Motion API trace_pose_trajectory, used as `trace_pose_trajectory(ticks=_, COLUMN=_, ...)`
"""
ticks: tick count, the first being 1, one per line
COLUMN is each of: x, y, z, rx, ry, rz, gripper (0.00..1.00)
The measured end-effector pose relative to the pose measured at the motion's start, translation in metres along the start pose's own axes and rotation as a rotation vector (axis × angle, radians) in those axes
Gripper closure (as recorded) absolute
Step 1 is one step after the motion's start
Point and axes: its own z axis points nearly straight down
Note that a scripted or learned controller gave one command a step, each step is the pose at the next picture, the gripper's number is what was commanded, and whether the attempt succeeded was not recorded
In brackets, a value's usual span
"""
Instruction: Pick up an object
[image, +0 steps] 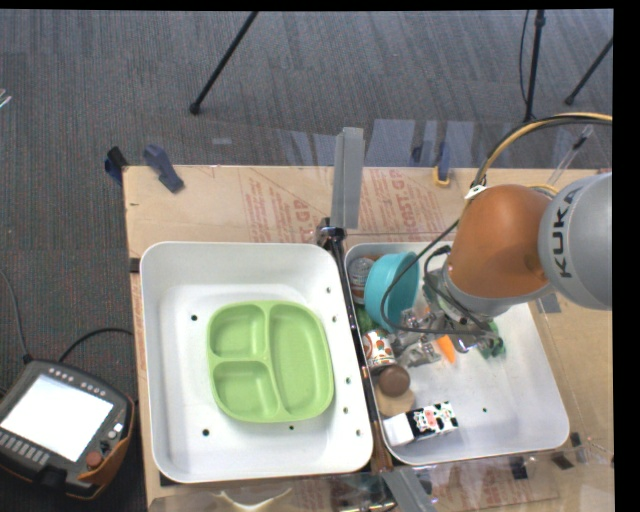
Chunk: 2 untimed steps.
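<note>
The grey arm with its orange band (500, 240) reaches from the right over the right bin (530, 400). Its gripper (428, 335) hangs low among the objects near the bin's left side, just right of a small red-and-white can (378, 348). A teal bowl (388, 285) lies tilted on its side behind the gripper. An orange carrot-like piece (447, 348) and a green item (490, 348) sit beside it under the wrist. A brown round object (392, 380) and a black-and-white patterned box (432, 420) lie toward the front.
The left bin (180, 300) holds a green divided plate (270, 360). A grey upright post (347, 190) stands behind the seam between the bins. A tablet-like pendant (55, 425) rests on the floor at lower left.
</note>
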Motion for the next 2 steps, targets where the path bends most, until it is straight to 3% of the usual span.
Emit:
trace_pose_trajectory(ticks=1, x=0.0225, y=0.0103, z=0.0006, rx=-0.003, ry=0.002, rz=0.303, gripper=1.0)
trace_pose_trajectory(ticks=2, x=0.0223, y=0.0104, z=0.0005, rx=-0.003, ry=0.002, rz=0.303, gripper=0.0)
